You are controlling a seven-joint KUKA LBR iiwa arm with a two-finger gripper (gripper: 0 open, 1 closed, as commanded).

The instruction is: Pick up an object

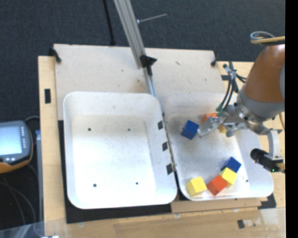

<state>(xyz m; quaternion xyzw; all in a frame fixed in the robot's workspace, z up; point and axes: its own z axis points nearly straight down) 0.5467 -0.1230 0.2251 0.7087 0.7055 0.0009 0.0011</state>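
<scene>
In the right bin [186, 155], open floor separates blue cube [189, 130] from corner blocks [216, 182].

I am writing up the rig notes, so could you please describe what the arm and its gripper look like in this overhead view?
The arm has a rounded orange-brown band above a grey wrist section. Thin dark and greenish cables run down its side toward the wrist. The gripper is a small metallic grey assembly with some orange and yellow showing at it. A looped pale cable sits at the top of the arm.
</scene>
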